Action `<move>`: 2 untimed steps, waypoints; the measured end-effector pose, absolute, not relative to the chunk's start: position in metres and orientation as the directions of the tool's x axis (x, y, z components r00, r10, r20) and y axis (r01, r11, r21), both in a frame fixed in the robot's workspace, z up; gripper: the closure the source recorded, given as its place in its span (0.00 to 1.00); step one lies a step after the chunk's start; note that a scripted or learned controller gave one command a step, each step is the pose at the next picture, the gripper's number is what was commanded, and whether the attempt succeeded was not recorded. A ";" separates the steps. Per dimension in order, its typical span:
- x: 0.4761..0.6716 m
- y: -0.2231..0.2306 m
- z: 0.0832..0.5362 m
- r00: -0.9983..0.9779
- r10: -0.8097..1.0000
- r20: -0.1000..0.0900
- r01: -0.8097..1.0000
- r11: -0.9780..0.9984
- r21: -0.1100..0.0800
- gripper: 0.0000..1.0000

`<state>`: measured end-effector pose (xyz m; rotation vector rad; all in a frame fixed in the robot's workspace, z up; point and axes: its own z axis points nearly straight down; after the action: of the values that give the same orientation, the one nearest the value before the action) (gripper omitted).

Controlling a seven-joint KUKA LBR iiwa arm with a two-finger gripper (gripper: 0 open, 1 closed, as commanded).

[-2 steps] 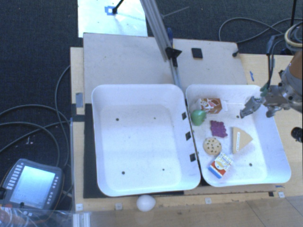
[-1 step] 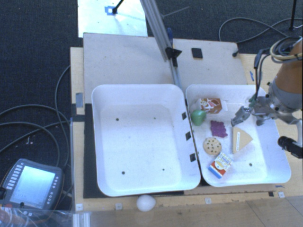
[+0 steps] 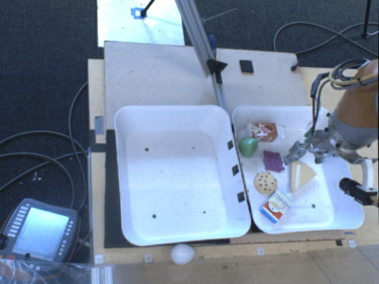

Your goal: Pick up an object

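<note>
Cheese wedge (image 3: 302,175) just below the fingers (image 3: 294,154), their opening impossible to tell

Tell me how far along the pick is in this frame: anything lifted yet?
Nothing looks lifted. In the right bin the green pear, brown packet, purple piece, cookie, cheese wedge and small carton all lie on the floor. In hand: the gripper sits low between the purple piece and the wedge, nothing visibly held. Left: closing on one item and raising it.
</note>
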<state>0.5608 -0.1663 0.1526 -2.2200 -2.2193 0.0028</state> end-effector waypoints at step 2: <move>0.559 -0.159 0.120 0.000 1.000 0.000 1.000 0.000 0.002 1.00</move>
<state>0.5587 -0.1591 0.1200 -2.2224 -2.2228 -0.0017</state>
